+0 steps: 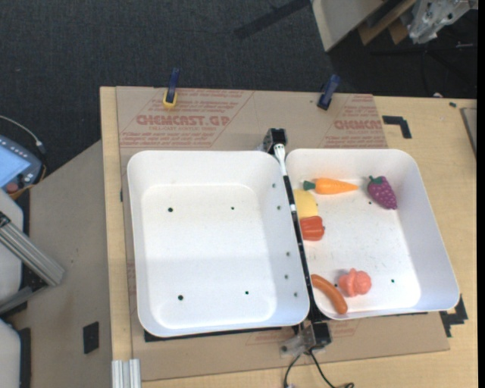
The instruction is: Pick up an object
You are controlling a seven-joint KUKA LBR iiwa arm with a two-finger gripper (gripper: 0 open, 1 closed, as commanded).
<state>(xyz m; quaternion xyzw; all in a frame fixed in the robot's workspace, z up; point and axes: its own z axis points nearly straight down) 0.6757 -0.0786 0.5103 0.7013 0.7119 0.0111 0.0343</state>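
The right bin (pixel 421 227) holds several toy foods. An orange carrot (pixel 333 185) lies near its far edge, with a purple bunch of grapes (pixel 383 192) to its right. Against the left wall sit a yellow piece (pixel 305 202) and, touching it from the near side, a red pepper (pixel 311 227). In the near left corner an orange-red sausage (pixel 330 293) lies beside a pink lumpy toy (pixel 355 283).
The left bin (pixel 204 250) stands beside the right one, their rims meeting along a black strip (pixel 288 212). Both rest on a brown board (pixel 227 114) held by a yellow clamp (pixel 171 91) and a blue clamp (pixel 329 91). A pale grey mechanical part (pixel 436 19) shows at the top right.
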